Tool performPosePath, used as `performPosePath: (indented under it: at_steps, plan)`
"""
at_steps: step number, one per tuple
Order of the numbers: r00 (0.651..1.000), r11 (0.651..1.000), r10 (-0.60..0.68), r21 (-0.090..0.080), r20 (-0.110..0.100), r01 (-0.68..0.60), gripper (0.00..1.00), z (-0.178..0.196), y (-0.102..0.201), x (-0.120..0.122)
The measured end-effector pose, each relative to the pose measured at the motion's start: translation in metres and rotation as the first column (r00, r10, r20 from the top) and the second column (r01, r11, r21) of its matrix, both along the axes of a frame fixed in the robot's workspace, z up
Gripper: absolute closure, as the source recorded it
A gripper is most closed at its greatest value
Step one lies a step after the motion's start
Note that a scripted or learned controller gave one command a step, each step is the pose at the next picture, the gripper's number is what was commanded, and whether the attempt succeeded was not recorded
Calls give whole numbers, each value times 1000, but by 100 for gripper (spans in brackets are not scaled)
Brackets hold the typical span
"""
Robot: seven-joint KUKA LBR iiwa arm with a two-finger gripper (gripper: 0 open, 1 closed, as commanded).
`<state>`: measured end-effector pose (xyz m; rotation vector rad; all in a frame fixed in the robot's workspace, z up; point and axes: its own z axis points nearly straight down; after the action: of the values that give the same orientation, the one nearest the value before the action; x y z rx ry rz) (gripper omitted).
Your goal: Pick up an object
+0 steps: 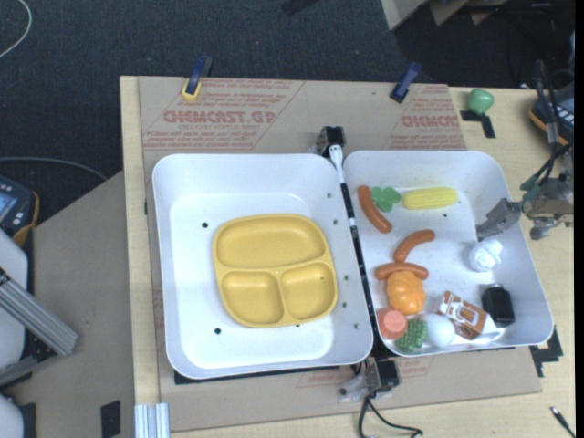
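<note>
**Claw poised at the right bin's far edge, nothing picked yet**

From the overhead camera, you see the claw [501, 215] reaching in from the right over the right bin [525, 286], just above a small white object [484, 256] near the rim. Whether its fingers are spread or closed you cannot tell at this size, and nothing shows between them, so treat the pick as not yet made.

Your candidates all sit in that right bin, loosely scattered, likely so that each can be approached separately: a corn cob [430, 198], knobbly yellow; two smooth red sausages [373, 208] [415, 242]; a leafy green piece [388, 196]; a rounded orange item [406, 292]; a bumpy green broccoli-like piece [413, 335]; a black block [498, 304]; and a brown-and-white packet [464, 313]. They look like glossy toy plastic, so rounded ones may slip.

The left bin [173, 245] holds a yellow divided plate [273, 268] with three compartments, lying flat. Both bins rest on the bench [137, 135], covered with printed brown board that clamps [194, 78] hold at the back.
</note>
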<state>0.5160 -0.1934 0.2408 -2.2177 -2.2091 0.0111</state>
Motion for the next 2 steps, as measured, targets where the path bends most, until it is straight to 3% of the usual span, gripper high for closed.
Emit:
performPosePath:
  at_steps: [1,2]
  plan:
    - [1000,1000,4,-4,14,-4,0,7,1,3]
    - [1000,1000,3,-1,7,-3,0,-51,-3,11]
